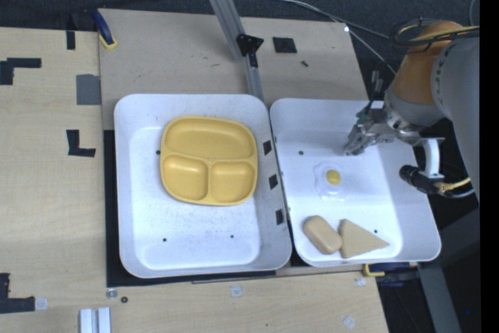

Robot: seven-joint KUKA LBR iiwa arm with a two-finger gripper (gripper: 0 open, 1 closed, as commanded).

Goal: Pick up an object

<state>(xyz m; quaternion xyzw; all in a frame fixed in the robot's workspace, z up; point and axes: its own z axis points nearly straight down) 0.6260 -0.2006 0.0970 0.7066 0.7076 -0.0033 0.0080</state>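
Observation:
In the right bin [405, 199] lie a fried egg [332, 178] with a yellow yolk near the middle, a tan bread roll [321, 234] at the front, and a tan wedge-shaped slice [360, 239] beside the roll. My gripper [357, 144] hangs over the right bin's back part, up and to the right of the egg, pointing down-left. Nothing shows between its fingers. A yellow divided plate [209, 160] rests in the left bin [136, 191].
A slanted metal pole [226, 8] rises behind the bins. Cables [327, 12] run across the dark floor at the back. The arm's grey body and orange band [425, 66] occupy the right side. Black tape marks dot the wooden bench [47, 168].

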